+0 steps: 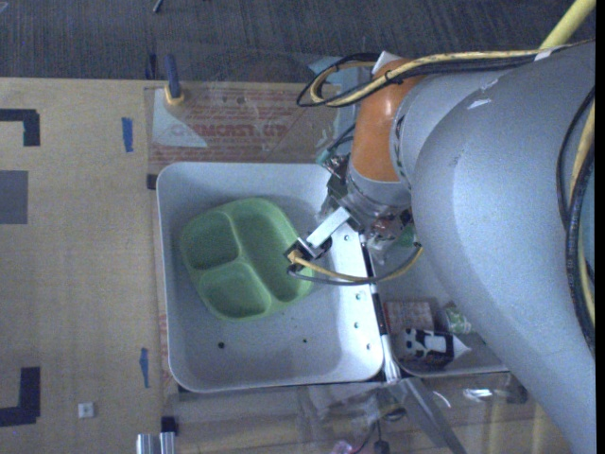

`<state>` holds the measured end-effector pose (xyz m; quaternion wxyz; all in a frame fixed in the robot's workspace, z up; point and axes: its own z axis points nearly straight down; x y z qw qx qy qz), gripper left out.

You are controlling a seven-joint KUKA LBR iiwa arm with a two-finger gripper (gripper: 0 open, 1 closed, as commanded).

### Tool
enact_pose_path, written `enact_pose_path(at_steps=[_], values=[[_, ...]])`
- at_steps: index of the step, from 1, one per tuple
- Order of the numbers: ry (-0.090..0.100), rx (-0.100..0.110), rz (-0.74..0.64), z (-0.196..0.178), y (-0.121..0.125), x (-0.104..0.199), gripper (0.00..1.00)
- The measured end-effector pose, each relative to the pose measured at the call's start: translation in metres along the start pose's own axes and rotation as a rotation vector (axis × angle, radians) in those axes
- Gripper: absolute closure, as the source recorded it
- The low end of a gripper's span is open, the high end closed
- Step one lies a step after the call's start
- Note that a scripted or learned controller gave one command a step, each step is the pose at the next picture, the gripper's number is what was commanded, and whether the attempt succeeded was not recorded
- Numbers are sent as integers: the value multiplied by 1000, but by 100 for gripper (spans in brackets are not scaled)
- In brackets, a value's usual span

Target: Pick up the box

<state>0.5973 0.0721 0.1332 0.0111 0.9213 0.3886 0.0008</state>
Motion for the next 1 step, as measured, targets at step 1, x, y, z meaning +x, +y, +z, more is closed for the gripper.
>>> enact_pose_path(at_steps=[1], values=[[9,20,-178,-51,-5,-17,0]])
